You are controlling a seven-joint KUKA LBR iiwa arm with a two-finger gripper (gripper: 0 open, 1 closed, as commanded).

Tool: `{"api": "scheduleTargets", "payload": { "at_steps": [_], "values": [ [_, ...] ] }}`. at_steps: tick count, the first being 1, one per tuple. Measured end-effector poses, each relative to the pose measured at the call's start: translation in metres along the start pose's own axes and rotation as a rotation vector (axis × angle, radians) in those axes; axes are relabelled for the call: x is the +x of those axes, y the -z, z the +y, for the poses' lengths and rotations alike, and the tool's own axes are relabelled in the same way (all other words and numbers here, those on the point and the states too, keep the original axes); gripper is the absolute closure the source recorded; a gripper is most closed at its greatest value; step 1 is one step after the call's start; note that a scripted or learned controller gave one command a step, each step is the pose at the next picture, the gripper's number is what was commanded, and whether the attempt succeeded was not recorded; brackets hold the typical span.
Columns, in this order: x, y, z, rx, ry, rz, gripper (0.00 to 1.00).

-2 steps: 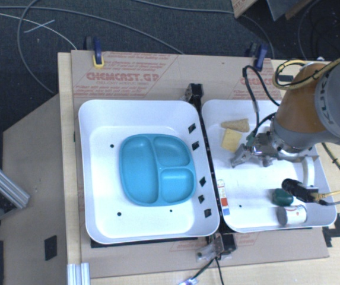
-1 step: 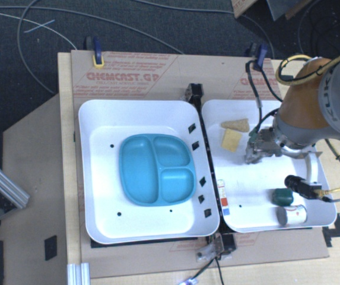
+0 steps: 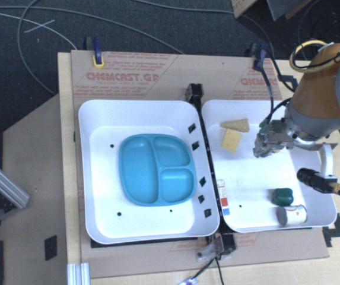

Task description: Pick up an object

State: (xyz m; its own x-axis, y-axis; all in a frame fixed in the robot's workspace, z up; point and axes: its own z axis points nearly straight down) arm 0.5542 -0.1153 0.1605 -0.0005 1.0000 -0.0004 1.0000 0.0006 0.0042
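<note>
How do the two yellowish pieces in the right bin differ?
The tan wedge is flatter, duller and elongated, lying crosswise nearer the bin's far wall; the yellow block is brighter, squarer and chunkier, sitting just in front of it. Both lie close together in the right bin, left of the hand, neither held.

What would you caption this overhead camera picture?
Robot hand hovering over right bin beside yellow sponge; blue tray in left bin.

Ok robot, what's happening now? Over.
Gripper low in right bin, nothing seen held. Yellow sponge close beside it. Green block farther off. Path clear.
</note>
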Motion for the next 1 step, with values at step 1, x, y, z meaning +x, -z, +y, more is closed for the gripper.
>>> {"api": "scheduleTargets", "payload": {
  "at_steps": [1],
  "values": [
    [-0.0029, 0.0447, -0.0022, -0.001, 0.000, 0.000, 1.00]
  ]
}}
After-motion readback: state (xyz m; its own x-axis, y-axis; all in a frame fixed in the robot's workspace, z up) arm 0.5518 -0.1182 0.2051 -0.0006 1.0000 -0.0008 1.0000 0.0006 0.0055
